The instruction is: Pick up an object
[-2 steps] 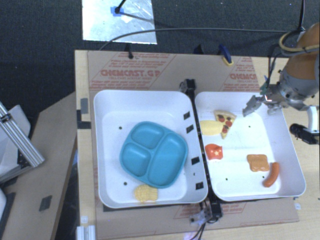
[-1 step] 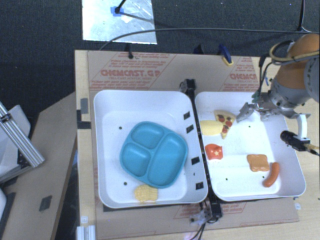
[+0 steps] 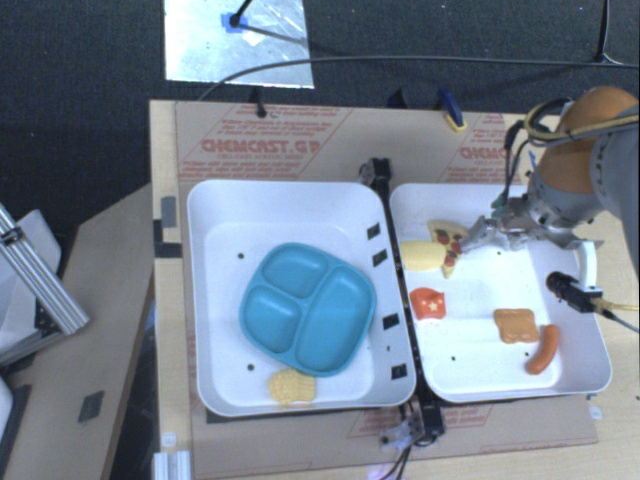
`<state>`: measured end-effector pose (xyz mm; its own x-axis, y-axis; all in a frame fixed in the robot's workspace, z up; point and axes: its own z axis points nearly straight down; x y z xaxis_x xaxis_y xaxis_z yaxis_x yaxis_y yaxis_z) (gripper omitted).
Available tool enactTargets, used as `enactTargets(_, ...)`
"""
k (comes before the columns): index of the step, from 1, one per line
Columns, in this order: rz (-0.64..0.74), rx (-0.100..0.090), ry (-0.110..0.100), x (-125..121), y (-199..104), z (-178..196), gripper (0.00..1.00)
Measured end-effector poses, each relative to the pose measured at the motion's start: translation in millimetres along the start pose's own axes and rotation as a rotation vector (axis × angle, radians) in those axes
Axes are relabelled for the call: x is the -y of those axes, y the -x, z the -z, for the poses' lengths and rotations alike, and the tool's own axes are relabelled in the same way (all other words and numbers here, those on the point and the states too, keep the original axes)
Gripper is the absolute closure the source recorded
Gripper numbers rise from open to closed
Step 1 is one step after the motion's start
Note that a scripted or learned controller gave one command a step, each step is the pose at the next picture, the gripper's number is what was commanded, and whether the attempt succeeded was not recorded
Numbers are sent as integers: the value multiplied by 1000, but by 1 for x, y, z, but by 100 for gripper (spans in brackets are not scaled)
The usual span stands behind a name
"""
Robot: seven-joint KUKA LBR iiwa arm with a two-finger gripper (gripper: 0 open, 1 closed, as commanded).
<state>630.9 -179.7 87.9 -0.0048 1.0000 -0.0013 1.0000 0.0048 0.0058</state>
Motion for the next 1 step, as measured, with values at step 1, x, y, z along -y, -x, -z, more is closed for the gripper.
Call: enactTargets(1,3,1,1,0,0,10,100)
